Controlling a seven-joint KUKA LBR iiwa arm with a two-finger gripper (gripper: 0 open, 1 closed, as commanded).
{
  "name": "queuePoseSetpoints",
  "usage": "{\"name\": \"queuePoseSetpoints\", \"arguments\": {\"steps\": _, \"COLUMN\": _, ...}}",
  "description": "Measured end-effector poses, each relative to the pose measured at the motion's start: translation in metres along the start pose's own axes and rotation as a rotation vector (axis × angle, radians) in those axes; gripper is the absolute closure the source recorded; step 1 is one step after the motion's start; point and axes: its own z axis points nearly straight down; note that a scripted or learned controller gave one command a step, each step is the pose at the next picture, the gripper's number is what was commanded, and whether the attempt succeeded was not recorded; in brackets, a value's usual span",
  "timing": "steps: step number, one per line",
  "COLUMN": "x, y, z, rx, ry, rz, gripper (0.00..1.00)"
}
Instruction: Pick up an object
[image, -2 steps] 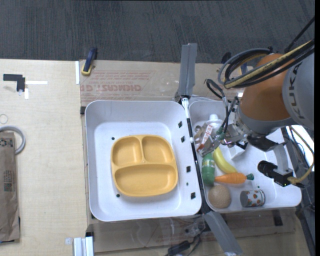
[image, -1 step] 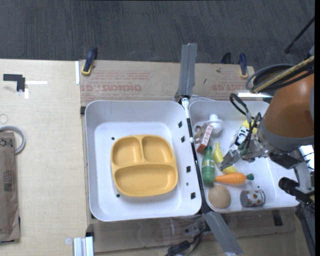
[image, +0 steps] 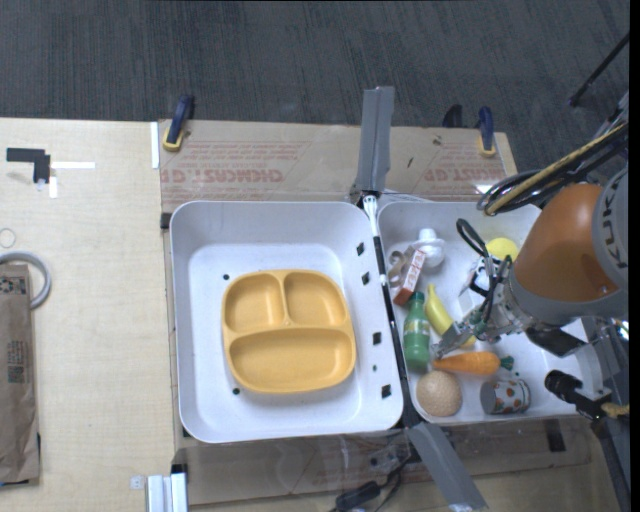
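Over the right white bin (image: 530, 428), the gripper (image: 478, 330) hangs low.
Whether it is open cannot be told; it sits just above an orange plastic carrot (image: 468, 364), beside a yellow banana (image: 437, 311).

**Small objects crowded in the right-hand bin**

An orange plastic carrot (image: 466, 364) lies flat, roughly crosswise. Just beside it a green bottle (image: 416, 340) lies lengthwise near the bin's left wall, with a yellow banana (image: 438, 311) next to it. A tan, rounded, egg-like ball (image: 438, 394) sits at the front, near a small grey patterned cup (image: 504, 396). A brown-and-red packet (image: 408, 277) lies farther back.
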Motion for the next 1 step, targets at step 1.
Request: {"name": "queuePoseSetpoints", "arguments": {"steps": 1, "x": -0.0556, "y": 0.0774, "z": -0.0692, "rx": -0.002, "ry": -0.002, "rz": -0.023, "gripper": 0.00}}
